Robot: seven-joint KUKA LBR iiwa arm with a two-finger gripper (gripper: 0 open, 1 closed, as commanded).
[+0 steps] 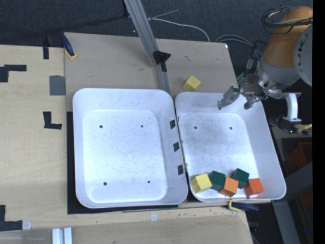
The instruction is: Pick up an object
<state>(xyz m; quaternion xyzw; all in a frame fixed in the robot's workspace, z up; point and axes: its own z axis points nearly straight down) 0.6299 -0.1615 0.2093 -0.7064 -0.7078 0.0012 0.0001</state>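
Several small blocks lie huddled at the near edge of the right bin [264,136]: a yellow block [201,181], a dark green block [217,179], an orange block [230,186], a second green block [240,176] and a red-orange block [254,186]. Another yellow block [192,83] rests on the bench beyond the bins. My gripper [237,100] hangs over the far right corner of the right bin, well away from the blocks. Its two fingers are spread apart and nothing is between them.
The left bin [81,136] sits beside the right one. A grey slanted pole [144,29] with a black clamp crosses the bench behind the bins. Cables trail at the far right near the arm.
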